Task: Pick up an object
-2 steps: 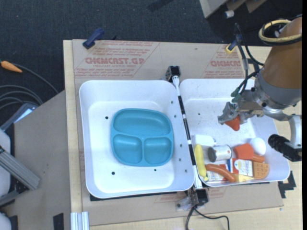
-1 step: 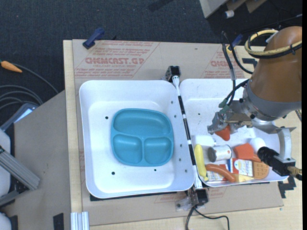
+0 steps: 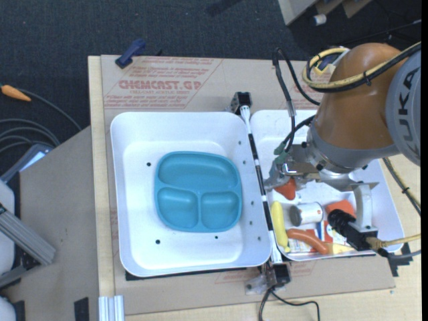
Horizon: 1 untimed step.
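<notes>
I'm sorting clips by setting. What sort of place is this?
Most likely a robotics lab or test bench, not a home: a KUKA arm reaches over two white bins, loose cables trail on dark carpet, and a blue divided tray and small items serve as grasping props.

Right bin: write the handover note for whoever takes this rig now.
Tool: down in the right bin, beside a red-orange object; whether it is open or shut can't be seen.
Things: yellow stick, white cylinder, orange pieces crowd that bin. Blue divided tray lies in the left bin.
Done: no visible pick.
Left: grasp one object and lift it.
</notes>
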Each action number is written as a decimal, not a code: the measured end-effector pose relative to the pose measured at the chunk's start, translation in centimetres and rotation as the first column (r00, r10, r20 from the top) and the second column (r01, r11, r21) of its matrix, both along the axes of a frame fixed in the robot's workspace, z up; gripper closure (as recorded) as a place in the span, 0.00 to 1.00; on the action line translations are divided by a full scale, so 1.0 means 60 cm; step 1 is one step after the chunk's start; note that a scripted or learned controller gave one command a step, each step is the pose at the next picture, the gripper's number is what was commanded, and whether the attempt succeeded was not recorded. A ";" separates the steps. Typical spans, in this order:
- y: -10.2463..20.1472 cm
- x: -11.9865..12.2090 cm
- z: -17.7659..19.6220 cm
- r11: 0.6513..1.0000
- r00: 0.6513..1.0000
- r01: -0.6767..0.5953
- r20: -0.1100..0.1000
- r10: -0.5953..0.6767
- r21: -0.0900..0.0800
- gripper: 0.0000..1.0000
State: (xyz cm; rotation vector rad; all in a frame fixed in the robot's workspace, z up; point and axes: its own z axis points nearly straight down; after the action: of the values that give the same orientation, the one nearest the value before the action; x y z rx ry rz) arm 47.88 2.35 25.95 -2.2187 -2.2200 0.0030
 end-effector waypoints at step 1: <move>0.025 0.000 0.004 1.000 1.000 0.000 0.002 0.000 0.000 1.00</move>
State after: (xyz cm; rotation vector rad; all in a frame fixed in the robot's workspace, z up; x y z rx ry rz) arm 47.90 3.88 26.16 -2.2200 -2.2210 0.0008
